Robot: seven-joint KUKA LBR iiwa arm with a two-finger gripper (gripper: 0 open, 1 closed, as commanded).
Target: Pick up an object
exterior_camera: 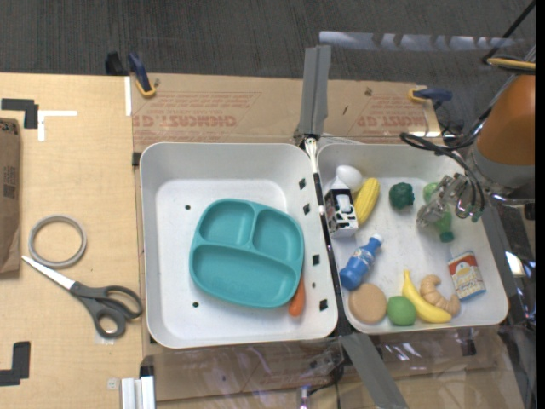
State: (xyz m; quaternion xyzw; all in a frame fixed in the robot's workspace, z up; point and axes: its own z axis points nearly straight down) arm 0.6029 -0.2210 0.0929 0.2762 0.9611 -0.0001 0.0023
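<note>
One teal plate [247, 254], one carrot [296, 300], one banana [423, 301]

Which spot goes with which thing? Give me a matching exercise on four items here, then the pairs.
Things:
1. teal divided plate
2. scissors
3. banana
4. corn cob

Places:
A. on the bench, outside the bins on the view's left
B. near the front edge of the right bin
C. in the left bin
D. toward the back of the right bin, beside the white bottle

Pairs: 1-C, 2-A, 3-B, 4-D
</note>
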